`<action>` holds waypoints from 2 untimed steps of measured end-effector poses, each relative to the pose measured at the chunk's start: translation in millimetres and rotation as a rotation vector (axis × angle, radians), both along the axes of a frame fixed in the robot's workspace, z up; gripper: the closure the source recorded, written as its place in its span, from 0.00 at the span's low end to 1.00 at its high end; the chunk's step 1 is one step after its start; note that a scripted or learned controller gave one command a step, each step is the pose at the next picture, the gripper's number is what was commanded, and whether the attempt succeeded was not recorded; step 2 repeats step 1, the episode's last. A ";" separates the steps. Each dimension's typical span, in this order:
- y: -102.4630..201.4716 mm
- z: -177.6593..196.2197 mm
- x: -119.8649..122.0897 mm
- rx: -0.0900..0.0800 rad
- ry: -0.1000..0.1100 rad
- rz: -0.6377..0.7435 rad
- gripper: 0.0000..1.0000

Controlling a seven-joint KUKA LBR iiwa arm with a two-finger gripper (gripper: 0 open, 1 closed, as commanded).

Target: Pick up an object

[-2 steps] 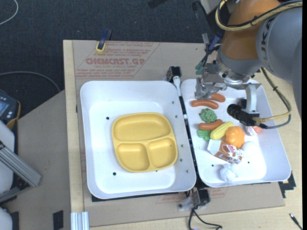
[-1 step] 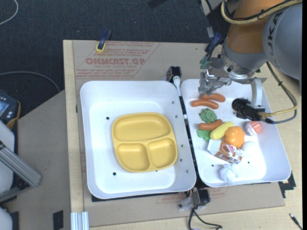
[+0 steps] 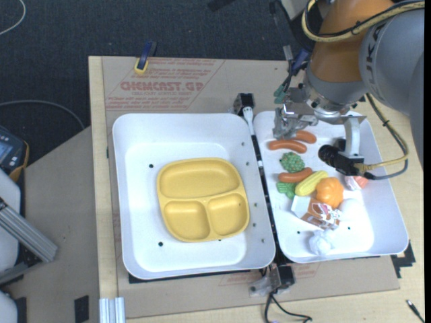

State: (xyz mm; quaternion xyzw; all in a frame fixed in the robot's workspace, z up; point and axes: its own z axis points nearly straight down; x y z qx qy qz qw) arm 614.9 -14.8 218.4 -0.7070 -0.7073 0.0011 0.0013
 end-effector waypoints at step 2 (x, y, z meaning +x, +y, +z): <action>-6.9 16.3 4.2 -0.001 -0.007 -0.001 1.00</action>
